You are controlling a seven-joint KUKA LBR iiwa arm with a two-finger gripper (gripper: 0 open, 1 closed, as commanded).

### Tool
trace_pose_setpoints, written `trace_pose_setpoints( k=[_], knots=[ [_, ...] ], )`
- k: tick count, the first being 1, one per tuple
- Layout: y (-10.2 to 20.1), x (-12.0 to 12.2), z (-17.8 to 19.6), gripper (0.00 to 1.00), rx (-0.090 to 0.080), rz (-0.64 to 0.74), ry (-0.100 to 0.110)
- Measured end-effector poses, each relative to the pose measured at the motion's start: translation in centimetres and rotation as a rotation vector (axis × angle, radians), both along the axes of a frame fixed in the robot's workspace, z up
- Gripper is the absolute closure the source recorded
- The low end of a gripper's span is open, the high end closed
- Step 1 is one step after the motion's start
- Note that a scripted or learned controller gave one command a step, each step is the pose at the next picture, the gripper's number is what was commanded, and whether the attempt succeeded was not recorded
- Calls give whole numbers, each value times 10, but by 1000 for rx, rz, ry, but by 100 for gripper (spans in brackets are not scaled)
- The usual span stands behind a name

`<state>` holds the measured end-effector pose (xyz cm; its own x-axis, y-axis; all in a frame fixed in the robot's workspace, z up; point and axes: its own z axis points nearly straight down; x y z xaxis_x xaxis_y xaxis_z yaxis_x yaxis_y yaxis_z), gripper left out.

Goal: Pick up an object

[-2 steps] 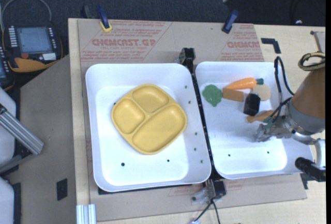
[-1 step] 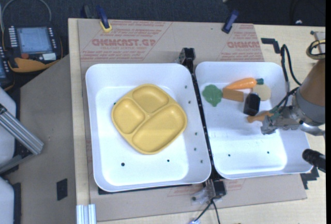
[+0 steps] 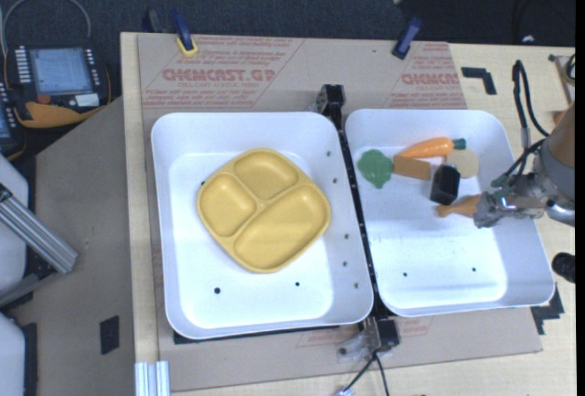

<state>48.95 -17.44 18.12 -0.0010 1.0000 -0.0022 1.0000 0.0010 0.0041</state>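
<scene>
Grey two-finger gripper (image 3: 484, 211): low inside the right-hand shallow white plastic bin (image 3: 439, 294), close to its right wall, on the end of the grey arm (image 3: 559, 167) at the right edge. Sits right at the right end of a small orange stick-shaped piece (image 3: 454, 208). Touching it or just short of it, cannot tell which. Width of the opening not discernible, nor whether anything is gripped.

From the left: off the bench, a grey handheld control pendant with a small screen (image 3: 59, 74). Next, a brown sheet printed with red lettering (image 3: 274, 74) spread under both bins, with a left blue clamp (image 3: 186, 33) and a right blue clamp (image 3: 407, 37) on its far edge.

Left-hand shallow white plastic bin (image 3: 169, 230): holds a yellow plastic plate with three compartments (image 3: 265, 208), lying flat roughly in the middle.

Right-hand bin, far half, one loose cluster. Leftmost, a green broccoli-like toy (image 3: 375, 167). Just to its right, a tan-orange block (image 3: 411, 169). Above that, an orange toy carrot with a green tip (image 3: 425, 148), lying crosswise. Further right, a small black block (image 3: 445, 184), beside a pale cream rounded piece (image 3: 468, 164). Just below and right of the black block, the orange stick-shaped piece, lying flat on the bin floor, pointing toward the gripper.
</scene>
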Motion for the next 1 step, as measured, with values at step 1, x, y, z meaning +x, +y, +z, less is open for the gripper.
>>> trace_pose_setpoints(
  k=[1],
  knots=[
    [0,1,43,100,-1,0,-1]
  ],
)
